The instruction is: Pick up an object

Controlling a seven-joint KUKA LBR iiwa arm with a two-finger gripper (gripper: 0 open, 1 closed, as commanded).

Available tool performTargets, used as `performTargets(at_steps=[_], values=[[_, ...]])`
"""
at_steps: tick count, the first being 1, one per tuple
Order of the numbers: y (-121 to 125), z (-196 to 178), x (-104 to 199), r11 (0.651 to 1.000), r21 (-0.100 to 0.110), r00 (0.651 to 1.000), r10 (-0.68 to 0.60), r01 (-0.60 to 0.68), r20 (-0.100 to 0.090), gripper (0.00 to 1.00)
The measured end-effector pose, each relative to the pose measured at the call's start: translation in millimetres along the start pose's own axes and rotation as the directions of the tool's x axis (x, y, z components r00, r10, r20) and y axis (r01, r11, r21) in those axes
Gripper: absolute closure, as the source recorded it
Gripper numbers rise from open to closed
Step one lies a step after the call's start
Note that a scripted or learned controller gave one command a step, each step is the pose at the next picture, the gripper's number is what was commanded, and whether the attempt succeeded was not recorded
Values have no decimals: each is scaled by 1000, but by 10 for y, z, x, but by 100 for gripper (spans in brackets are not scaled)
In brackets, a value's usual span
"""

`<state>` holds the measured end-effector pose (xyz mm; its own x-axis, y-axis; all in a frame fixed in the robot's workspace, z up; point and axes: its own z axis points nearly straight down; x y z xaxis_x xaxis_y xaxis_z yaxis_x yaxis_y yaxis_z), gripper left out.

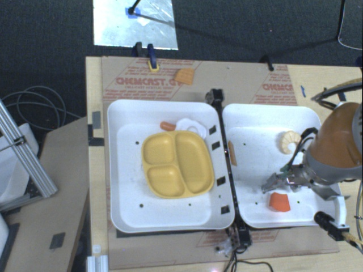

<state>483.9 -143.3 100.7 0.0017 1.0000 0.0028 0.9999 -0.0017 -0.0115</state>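
Reaching in from the right, I hang low over the right bin (249, 152). Nearest of all in this bin is an orange block (279, 202), close to the bin's near wall. My pincer (276, 181) is just beyond that block, a little to its left. The block is not between my fingers. It lies on the white floor by itself. My fingers look dark and small from up here, and I cannot tell if they are wide or narrow.

My grey arm with its orange band (340, 140) fills the right side of this bin. Farther back, near the far wall, sits a pale round thing (288, 141) like a shell. A small thin tan piece (232, 152) lies by the left wall.

Next door is the left bin (125, 169). A yellow tray (177, 164) with three parts rests in its middle. Just past the tray is a white thing (191, 127), and touching its left side is a small orange stick (167, 126).

Beyond both bins, on the brown board (249, 78), lies a tan block (184, 76). A blue and yellow clamp (152, 56) grips the board's far edge.
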Motion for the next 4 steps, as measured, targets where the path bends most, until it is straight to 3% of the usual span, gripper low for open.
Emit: performTargets(at_steps=[1,2,3,4], values=[[718,163,499,1000,-17,1000,-12,12,1,0],[1129,-410,50,1000,-21,1000,-4,5,7,0],[1113,-486,75,1000,-18,1000,-10,10,5,100],[1152,-1400,751,1000,-23,1000,-14,14,1,100]])
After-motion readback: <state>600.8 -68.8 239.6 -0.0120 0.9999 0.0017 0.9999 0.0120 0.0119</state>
